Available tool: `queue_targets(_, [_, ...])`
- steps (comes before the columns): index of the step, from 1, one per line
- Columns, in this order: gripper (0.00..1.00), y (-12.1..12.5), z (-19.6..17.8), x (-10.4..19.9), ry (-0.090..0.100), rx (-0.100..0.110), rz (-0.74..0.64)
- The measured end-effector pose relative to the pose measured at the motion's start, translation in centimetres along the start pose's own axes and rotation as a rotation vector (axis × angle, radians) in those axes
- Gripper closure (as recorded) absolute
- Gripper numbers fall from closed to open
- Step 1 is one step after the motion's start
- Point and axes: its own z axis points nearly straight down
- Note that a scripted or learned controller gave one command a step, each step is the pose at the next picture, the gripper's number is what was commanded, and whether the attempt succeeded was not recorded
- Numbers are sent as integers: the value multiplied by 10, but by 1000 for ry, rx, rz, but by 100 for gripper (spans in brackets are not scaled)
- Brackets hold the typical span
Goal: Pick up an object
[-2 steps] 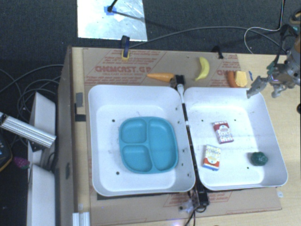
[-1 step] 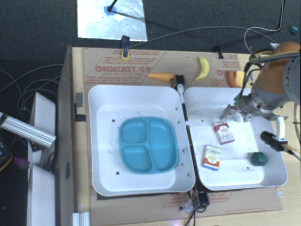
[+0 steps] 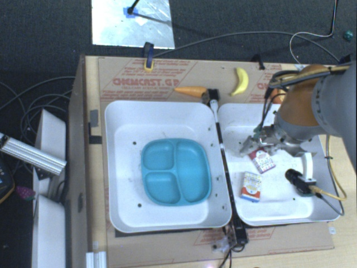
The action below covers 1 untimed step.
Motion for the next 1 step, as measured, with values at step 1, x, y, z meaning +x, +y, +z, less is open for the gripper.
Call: queue_targets(1, [100, 1, -11, -1, -1, -3, 0])
